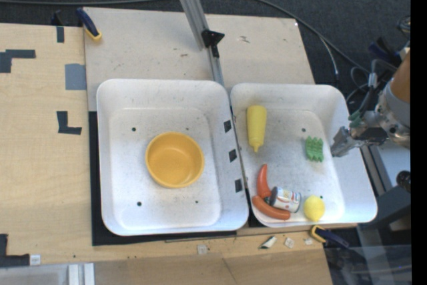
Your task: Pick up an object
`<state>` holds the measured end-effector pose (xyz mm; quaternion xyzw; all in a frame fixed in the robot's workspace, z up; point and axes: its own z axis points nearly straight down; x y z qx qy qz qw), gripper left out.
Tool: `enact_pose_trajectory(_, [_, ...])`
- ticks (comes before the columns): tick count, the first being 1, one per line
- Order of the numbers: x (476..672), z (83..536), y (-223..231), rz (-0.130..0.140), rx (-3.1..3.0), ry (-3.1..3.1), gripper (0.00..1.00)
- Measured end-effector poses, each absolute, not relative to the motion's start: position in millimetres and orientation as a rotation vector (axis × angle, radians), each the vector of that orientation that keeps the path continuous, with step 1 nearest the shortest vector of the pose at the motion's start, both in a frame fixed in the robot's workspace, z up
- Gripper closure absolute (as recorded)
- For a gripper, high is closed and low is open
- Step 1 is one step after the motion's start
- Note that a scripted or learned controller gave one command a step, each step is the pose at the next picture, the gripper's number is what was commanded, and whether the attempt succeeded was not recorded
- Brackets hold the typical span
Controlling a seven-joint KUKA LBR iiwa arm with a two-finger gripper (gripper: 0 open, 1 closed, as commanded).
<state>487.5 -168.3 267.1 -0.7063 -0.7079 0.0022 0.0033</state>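
Nothing is picked yet: the end effector (pixel 341 141) hovers at the right bin's (pixel 333 100) right rim, holding nothing, nearest the green toy (pixel 314 148) lying inside.

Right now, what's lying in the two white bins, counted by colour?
Yellow: 3, a bowl, a squeeze bottle, a lemon
Green: 1, a ridged piece
Red or orange: 2, a chili, a sausage shape
White: 1, a small can
Total: 7
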Motion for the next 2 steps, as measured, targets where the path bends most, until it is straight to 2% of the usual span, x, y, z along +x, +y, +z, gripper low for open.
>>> enact_pose_trajectory(1, [487.5, 267.1, -168.3, 0.007, -2.214, -2.219, 0.0])
enact_pose_trajectory(2, [486.9, 197.5, -165.5, 0.016, -2.21, -2.213, 0.0])
